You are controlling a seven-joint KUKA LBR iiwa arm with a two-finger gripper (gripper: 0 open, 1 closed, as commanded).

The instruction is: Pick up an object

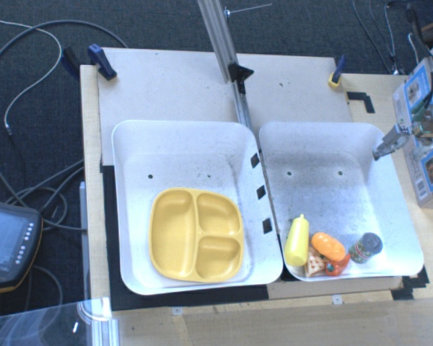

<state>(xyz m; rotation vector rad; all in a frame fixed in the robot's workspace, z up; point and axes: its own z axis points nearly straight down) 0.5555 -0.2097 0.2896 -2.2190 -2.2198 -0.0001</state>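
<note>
You have a divided tray [196,234] in the left bin [130,150], toward its front edge. In the right bin's [390,193] front edge sit a bottle [297,241], a toy vegetable [328,247] and a small can [365,247], left to right.

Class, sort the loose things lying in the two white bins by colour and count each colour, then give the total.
Yellow: 2, the divided tray and the bottle
Orange: 1, the carrot-like toy
Dark: 1, the small can
Mixed red and tan: 1, the small piece
Total: 5

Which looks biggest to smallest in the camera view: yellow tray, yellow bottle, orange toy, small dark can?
1. yellow tray, by far
2. yellow bottle
3. orange toy
4. small dark can
The last two look close; that order is unsure.
</note>
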